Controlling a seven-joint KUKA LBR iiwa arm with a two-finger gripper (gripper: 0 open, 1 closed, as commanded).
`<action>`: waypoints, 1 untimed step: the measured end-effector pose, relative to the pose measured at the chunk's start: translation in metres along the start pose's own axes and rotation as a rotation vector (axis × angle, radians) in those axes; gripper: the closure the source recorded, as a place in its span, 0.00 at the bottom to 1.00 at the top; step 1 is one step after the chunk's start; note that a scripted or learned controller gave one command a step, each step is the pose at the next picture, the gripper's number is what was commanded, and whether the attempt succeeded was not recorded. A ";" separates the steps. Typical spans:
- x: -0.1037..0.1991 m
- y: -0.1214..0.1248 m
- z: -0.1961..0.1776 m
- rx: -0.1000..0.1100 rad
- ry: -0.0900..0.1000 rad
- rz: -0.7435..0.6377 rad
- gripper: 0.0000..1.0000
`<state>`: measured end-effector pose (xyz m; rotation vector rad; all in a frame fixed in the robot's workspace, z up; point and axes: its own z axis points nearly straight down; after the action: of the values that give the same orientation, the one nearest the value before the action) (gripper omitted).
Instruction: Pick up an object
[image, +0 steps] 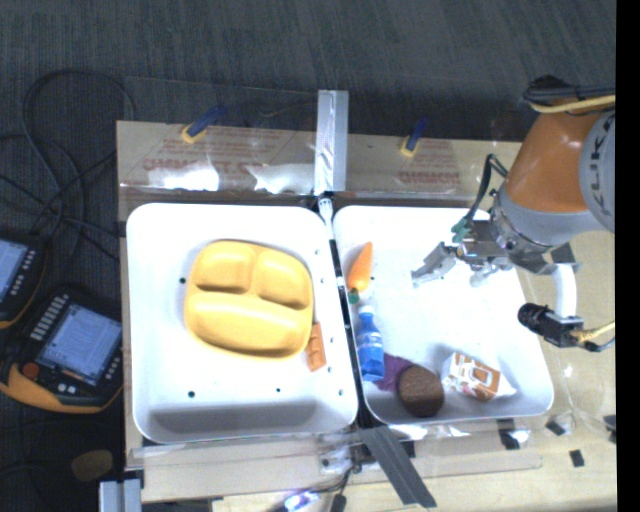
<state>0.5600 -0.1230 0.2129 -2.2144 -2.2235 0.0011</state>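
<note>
My gripper (456, 269) hangs over the upper right part of the right bin (440, 225), fingers spread open with nothing between them. Below it in the same bin lie a brown round object (420, 390), a white and orange packet (473, 376) and a blue bottle (369, 345) along the left wall. An orange carrot-like piece (359, 266) leans at the bin's upper left. All of these sit apart from the gripper.
The left bin (160, 400) holds a large yellow divided tray (248, 297) and a small orange item (316, 348) at its right edge. A purple scrap (395, 362) lies beside the brown object. Handheld controllers (60, 345) and cables rest left of the bench.
</note>
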 end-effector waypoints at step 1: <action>0.016 -0.035 0.116 -0.008 -0.006 -0.087 0.00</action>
<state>0.5250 -0.1069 0.0975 -2.1218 -2.3249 -0.0017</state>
